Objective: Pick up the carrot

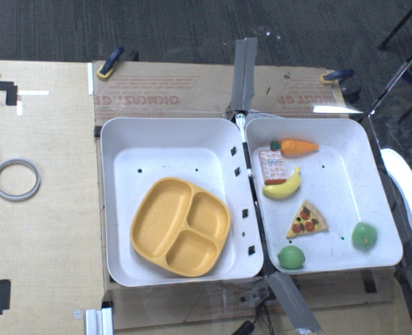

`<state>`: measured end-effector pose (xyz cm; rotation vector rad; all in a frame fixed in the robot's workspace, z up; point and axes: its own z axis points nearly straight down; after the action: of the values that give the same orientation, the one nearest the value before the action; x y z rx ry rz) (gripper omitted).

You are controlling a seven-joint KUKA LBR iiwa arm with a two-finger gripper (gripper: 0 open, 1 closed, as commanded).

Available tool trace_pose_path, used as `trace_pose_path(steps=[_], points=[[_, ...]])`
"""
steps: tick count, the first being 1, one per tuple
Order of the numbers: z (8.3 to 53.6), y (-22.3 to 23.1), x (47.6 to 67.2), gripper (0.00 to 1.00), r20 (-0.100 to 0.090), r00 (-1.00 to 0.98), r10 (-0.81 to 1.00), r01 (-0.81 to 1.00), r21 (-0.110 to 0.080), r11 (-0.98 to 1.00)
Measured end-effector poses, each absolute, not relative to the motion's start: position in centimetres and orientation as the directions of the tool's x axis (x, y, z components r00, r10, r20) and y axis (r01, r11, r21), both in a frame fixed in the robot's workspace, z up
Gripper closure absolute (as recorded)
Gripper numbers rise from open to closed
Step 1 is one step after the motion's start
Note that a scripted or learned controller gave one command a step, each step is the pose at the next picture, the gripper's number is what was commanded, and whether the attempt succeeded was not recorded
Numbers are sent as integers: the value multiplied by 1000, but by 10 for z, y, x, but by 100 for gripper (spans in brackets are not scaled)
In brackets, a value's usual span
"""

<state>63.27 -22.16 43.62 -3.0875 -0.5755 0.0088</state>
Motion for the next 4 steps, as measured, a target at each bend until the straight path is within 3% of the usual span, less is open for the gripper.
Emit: trace_pose_path(steps=[4], points=[[462,-218,637,100,-26,924,382,382,-9,-924]])
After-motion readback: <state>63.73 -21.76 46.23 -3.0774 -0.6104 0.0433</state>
